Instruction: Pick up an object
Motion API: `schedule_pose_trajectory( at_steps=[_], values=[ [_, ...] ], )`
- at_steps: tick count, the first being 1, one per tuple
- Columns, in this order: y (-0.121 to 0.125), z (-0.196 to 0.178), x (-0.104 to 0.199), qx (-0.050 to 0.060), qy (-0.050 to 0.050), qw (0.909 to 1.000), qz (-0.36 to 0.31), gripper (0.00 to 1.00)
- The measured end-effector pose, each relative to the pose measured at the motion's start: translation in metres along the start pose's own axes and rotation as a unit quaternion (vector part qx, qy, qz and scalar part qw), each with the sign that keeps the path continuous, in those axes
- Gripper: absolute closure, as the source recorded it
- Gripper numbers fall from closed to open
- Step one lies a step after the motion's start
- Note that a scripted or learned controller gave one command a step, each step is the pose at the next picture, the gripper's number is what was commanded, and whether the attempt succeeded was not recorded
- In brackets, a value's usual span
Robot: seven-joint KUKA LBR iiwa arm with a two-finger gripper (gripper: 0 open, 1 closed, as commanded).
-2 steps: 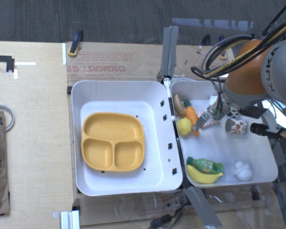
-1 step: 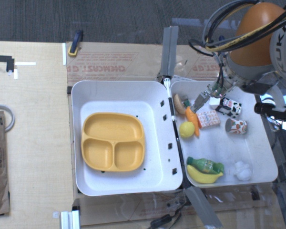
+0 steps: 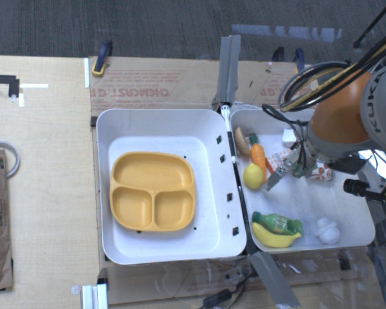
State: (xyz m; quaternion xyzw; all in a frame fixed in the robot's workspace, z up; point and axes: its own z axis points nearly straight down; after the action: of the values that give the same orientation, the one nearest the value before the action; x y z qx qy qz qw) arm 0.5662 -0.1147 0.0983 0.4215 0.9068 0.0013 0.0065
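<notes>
From the camera above the bench [image 3: 38,192], we see two shallow white bins side by side. The left bin [image 3: 116,134] has smooth, glossy plastic walls with rounded corners, and it holds a yellow divided plate [image 3: 153,190] of matte plastic, moulded into three compartments: one long one across the top and two smaller ones below.

The right bin [image 3: 354,230] carries the loose objects. Near its left wall lies a brownish, oblong piece [image 3: 242,140] that we cannot name, and just beside it an orange toy carrot [image 3: 258,154] with a tapered shape. Just below the carrot sits a round, smooth yellow lemon [image 3: 253,176]. At the bin's lower edge a curved yellow toy banana [image 3: 275,237] lies touching a green, glossy item [image 3: 280,223] that rests along its upper side. To their right sits a small, crumpled white lump [image 3: 327,230]. A small red-and-white object [image 3: 320,171] lies near the arm's wrist.

The arm [image 3: 347,108] reaches in from the right, its broad orange band rounded and shiny, with black and yellow cables looping above it. Its end effector [image 3: 275,176] slants down towards the left and ends just beside the lemon; we cannot tell whether it is apart or together, and we see nothing between its tips.

The bench is pale wood, with a cardboard sheet [image 3: 154,82] behind the bins.
</notes>
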Motion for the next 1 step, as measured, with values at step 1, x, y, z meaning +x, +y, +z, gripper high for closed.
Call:
schedule_pose_trajectory(
  at_steps=[1],
  values=[
    [0.0438, -0.0005, -0.0214, -0.001, -0.001, 0.9995, 0.032, 0.00]
  ],
)
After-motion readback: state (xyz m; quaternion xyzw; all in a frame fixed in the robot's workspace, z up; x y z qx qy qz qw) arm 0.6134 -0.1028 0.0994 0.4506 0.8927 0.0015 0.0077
